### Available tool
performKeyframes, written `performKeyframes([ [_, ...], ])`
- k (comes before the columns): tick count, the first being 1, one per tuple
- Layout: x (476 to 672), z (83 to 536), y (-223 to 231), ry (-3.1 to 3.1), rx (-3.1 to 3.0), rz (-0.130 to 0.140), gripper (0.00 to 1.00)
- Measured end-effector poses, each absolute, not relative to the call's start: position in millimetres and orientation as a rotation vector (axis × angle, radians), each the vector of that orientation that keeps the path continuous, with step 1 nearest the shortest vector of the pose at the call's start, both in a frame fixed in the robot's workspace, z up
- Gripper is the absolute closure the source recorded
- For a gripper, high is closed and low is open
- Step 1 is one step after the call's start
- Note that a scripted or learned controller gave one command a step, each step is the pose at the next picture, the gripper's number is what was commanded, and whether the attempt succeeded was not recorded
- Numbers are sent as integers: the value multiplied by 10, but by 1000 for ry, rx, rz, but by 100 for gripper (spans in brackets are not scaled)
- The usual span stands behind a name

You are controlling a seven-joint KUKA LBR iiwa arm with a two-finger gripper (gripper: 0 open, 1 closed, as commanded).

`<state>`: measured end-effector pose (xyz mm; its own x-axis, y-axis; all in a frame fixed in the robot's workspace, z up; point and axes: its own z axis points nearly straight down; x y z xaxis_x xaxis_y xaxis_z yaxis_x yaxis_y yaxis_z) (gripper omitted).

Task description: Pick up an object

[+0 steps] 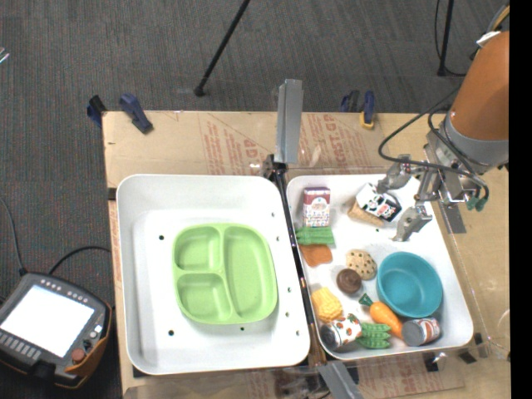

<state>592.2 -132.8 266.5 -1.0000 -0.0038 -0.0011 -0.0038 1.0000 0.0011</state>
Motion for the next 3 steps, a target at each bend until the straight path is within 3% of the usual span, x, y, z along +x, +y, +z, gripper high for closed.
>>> performKeyframes([
  [1,5109,1355,-1015,3144,265,4,0],
  [2,5919,914,-931,3109,389,0,0],
  [3,5301,878,-1338,3075,638,2,0],
])
